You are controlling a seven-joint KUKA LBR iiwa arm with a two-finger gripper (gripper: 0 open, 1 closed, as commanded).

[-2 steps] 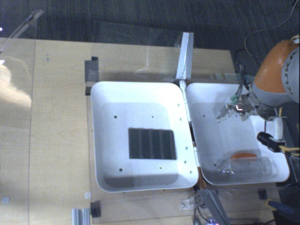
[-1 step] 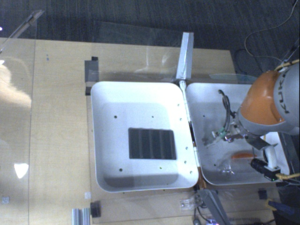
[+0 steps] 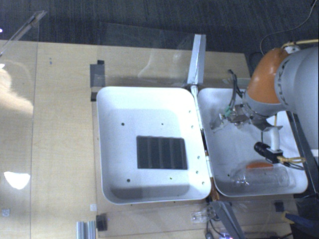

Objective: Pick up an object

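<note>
Clear container lies in right bin near the claw, whose opening I cannot tell.

**Two bins, one arm over the right**

On a pale wooden table, two shallow white bins side by side, rims close together. In the left bin, a black ribbed mat, flat on the floor, somewhat toward the near side. In the right bin, a clear plastic bottle on its side along the near wall, with an orange patch at its far edge, inside it or just behind; hard to tell which. Reaching in from the right, a grey arm with an orange band, its pincer low over the far-left part of the right bin, well apart from the bottle. Unclear whether touching the bin floor.
</note>
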